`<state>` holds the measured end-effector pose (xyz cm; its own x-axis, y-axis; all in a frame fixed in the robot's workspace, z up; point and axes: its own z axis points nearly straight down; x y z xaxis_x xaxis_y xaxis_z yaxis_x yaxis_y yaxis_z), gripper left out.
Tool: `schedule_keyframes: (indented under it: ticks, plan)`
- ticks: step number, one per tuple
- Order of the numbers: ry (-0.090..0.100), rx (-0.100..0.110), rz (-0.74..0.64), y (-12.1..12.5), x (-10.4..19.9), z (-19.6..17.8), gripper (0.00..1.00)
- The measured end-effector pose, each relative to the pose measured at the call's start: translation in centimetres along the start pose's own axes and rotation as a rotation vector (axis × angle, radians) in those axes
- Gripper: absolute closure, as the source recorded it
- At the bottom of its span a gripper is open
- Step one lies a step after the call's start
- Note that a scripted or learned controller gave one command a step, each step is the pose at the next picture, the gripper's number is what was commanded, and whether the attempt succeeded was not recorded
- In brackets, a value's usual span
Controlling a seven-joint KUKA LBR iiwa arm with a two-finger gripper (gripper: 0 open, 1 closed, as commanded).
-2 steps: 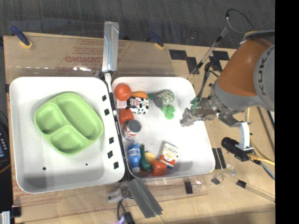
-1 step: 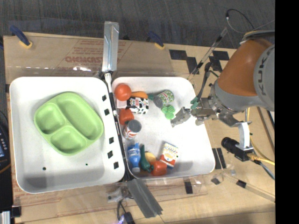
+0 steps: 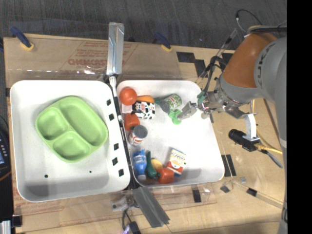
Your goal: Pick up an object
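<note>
Fingers [image 3: 186,112] low over the right bin [image 3: 207,152], beside a green bottle, nothing seen between them

The grey fingers point left from the wrist at the right bin's upper right; whether they are spread or pressed together I cannot tell, the view is too coarse. The green bottle [image 3: 171,103] lies just to their left and slightly up, touching or nearly touching the tips, its long axis running roughly left to right, so the likely grasp is a short move leftward across its narrow width. Further left lie an orange ball [image 3: 128,96] and a black-and-white cow toy [image 3: 144,109]; a small can [image 3: 138,133] sits below them, and a carton [image 3: 177,160] with other small toys near the front wall. The left bin [image 3: 24,169] holds a green divided tray [image 3: 71,127]
</note>
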<state>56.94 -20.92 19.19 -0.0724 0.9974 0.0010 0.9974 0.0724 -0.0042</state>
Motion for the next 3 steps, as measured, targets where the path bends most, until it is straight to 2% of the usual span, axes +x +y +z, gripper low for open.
schedule_keyframes:
  ticks: [1,2,3]
  plan:
    - [-0.001,-0.005,-0.098,4.6,-0.2,9.9,0.00]
    - [-0.001,-0.004,-0.103,4.7,-0.1,8.9,1.00]
    - [-0.001,-0.005,0.103,4.9,5.4,-1.1,1.00]
